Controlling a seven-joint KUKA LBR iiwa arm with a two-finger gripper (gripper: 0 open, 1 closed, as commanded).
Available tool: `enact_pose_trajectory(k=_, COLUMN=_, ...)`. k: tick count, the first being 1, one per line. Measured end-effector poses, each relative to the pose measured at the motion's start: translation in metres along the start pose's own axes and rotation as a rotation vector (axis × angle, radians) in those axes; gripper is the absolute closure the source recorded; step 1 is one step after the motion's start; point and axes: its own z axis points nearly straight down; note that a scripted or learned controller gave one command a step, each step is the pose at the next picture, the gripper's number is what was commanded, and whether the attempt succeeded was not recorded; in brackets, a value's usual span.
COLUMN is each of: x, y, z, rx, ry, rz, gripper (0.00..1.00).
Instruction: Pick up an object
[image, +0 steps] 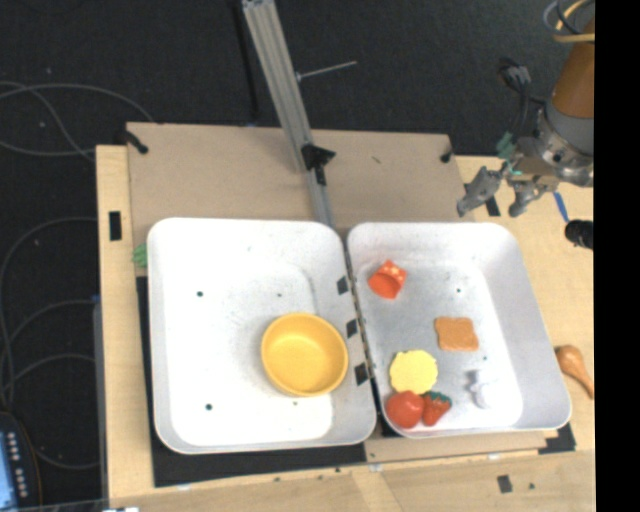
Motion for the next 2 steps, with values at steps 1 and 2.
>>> enact_pose_trajectory(k=1, x=-0.001, y=0.0, z=0.0, rx=0.001, ry=-0.002, rz=0.0, gripper=0.0)
enact_pose_trajectory(k=2, x=-0.006, y=0.004, z=0.057, rx=0.001, ry=-0.003, rz=0.003, gripper=0.0)
